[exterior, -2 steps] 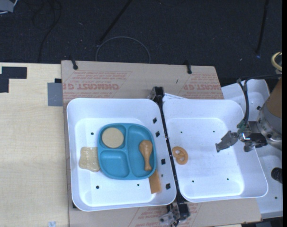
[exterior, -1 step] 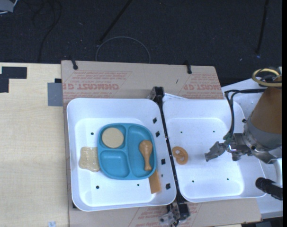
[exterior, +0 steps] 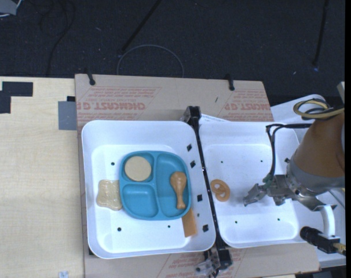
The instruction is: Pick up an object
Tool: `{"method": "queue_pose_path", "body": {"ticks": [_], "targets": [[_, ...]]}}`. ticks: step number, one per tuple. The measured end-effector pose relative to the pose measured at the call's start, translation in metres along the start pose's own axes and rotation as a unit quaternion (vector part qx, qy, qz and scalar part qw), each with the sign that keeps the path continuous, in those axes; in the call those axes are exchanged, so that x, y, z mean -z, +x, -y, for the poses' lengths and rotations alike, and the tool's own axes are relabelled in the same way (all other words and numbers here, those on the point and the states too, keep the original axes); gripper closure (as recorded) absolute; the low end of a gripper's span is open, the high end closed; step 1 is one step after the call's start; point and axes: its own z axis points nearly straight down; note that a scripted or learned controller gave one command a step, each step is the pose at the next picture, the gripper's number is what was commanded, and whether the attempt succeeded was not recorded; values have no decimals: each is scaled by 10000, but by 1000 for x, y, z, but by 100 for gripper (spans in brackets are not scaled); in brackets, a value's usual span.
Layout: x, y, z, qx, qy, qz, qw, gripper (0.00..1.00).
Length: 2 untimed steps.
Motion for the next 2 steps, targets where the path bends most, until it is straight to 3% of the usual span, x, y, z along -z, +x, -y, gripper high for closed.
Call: {"method": "queue_pose_path", "body": {"ticks": [1, 2], "targets": [[-53, 1, 0, -2, -28, 9, 10000, 0], [-40, -1, 0, -36, -35, 7, 10000, 100]]}}
